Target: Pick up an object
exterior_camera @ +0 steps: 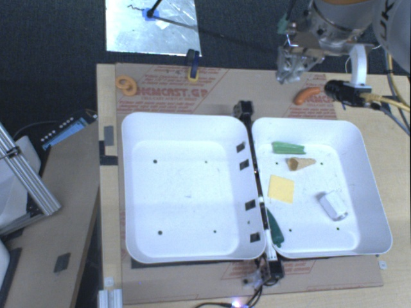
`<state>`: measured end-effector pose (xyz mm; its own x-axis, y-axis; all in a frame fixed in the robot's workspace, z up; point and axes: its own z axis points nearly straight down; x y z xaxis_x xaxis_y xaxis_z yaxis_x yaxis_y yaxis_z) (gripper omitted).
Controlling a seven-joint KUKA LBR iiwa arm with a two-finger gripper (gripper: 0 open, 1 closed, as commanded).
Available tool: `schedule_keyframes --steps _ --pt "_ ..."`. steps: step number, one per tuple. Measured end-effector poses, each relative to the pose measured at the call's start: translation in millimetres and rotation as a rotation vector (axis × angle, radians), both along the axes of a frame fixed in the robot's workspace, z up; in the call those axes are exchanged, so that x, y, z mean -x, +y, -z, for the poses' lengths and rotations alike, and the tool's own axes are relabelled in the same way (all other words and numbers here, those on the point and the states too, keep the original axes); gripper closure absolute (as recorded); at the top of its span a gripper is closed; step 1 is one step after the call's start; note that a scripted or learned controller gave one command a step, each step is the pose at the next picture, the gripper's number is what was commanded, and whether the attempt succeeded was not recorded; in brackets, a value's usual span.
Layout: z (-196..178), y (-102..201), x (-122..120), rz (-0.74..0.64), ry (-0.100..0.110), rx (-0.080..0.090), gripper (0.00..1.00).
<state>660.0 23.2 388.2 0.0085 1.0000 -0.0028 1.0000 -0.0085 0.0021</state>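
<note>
overhead slanted view of the bench. two shallow white bins sit side by side on a brown cardboard sheet point(270, 82). the left bin point(138, 140) and the right bin point(359, 153) meet along a central seam fitted with dark clips point(244, 165).

contents of the right bin: a green strip point(287, 147) lies at the far side; just near of it, a small tan cone-shaped piece point(300, 163); a flat yellow square point(281, 189) lies left of centre; a small white-grey block point(332, 205) lies to the right and nearer the viewer; a dark green piece point(275, 228) rests against the left wall, close to the seam, at the near side.

outside the bins: an orange sausage-shaped item point(307, 95) lies on the cardboard just beyond the far rim of the right bin, and an orange ring point(126, 85) lies at the far left corner of the cardboard. a yellow clamp point(192, 66) stands at the far edge, with a shiny sheet point(151, 18) beyond it.

the gripper point(292, 66) hangs above the far edge of the cardboard, beyond the right bin and well apart from every object in it; nothing is seen between its fingers, and whether they are wide or narrow cannot be told.
</note>
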Motion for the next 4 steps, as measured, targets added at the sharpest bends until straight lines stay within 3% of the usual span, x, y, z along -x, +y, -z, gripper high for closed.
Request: schedule_keyframes --steps 1,2,3,4 --pt "-20 -41 -9 -0.006 -0.003 -0.001 1.00" --pt "1 -151 -7 0.000 0.001 0.002 1.00" --pt "28 -235 -8 -0.003 0.000 0.001 1.00" --pt "-6 -154 28 -0.019 -0.004 -0.004 1.00"
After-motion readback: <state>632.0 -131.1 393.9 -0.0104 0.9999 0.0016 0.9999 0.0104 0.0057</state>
